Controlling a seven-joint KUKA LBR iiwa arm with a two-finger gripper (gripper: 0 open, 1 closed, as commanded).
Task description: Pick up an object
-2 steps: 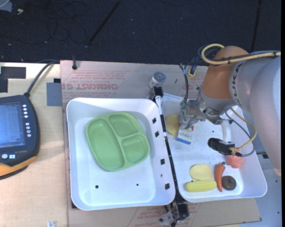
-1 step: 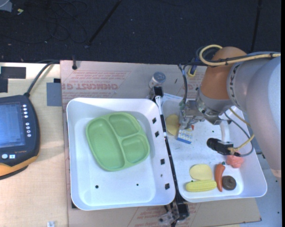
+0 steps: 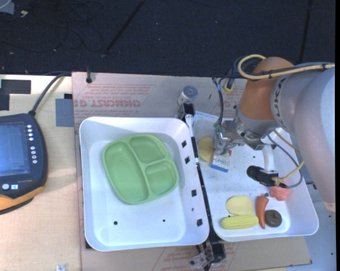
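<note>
My gripper [image 3: 222,147] hangs low over the far left part of the right bin [image 3: 305,230], with the arm coming in from the right. Directly beneath and in front of it lies a small white and blue box [image 3: 221,162]. A pale yellow round piece [image 3: 204,148] lies just left of the gripper against the bin's wall. Whether the gripper touches the box is not clear.
Near the right bin's front lie a yellow corn cob [image 3: 239,222], a yellow slice [image 3: 239,205], an orange carrot [image 3: 262,210], a brown donut [image 3: 273,218] and a pink piece [image 3: 280,193]. The left bin [image 3: 96,219] holds a green divided plate [image 3: 140,167]. A tablet [image 3: 12,154] sits far left.
</note>
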